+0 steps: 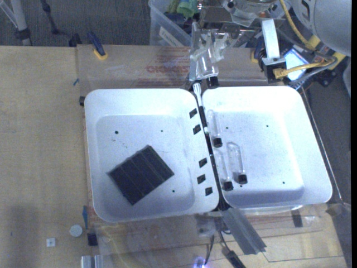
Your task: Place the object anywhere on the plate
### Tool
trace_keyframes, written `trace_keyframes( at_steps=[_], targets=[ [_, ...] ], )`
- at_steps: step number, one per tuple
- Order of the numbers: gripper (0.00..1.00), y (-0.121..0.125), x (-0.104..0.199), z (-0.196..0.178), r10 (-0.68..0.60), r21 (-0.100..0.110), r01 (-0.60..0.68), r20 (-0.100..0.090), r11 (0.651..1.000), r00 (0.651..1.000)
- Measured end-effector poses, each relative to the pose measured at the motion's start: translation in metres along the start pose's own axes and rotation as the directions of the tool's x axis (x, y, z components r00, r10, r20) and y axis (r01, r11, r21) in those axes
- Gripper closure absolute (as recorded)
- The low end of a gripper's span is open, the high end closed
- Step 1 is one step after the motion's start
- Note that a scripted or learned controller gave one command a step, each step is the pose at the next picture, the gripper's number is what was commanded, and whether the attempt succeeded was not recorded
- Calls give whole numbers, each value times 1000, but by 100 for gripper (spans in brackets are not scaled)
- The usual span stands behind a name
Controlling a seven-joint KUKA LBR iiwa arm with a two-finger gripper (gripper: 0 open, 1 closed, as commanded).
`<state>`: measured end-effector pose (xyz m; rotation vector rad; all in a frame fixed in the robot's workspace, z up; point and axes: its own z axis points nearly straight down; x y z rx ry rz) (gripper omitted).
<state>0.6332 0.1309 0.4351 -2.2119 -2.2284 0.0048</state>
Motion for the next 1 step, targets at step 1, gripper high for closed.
trace_keyframes(
  at_steps=[1],
  targets=[
    [100,34,49,-1,-497,-9,497,3,867,867]
  ],
)
